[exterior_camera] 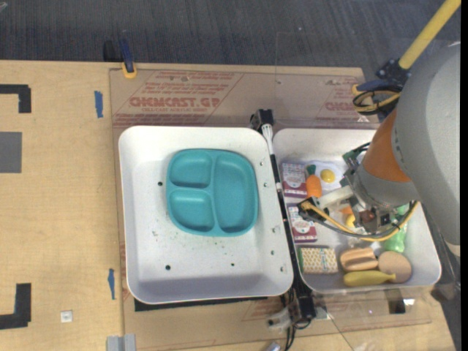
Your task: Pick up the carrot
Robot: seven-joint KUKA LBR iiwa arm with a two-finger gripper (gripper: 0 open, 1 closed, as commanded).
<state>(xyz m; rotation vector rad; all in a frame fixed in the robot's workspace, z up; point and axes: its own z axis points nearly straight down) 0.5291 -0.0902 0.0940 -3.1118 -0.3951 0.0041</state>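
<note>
We are observing the approach step of the pick. The carrot [314, 185], a small orange piece with a green tip, is lying in the right bin [431, 258], near that bin's upper left part, just beside a printed snack packet [293, 178] and a small yellow-and-white piece [327, 174]. The arm [431, 137] is reaching over the right bin, and its wrist, with a tangle of yellow cable, is hanging above the bin's middle. The gripper [356, 212] is sitting below and to the right of the carrot, near it but apart from it; we cannot tell whether it is apart or together, since the wrist is covering it, and nothing is showing in its grasp. We are judging the pick as not yet made. The next move is calling for a shift toward the bin's upper left, then a descent centred on the carrot, clear of the packet. The left bin [139, 218] is carrying a teal divided plate [213, 191]. A hot-dog bun [357, 257] and a banana [363, 277] are lying at the right bin's lower edge.
</note>
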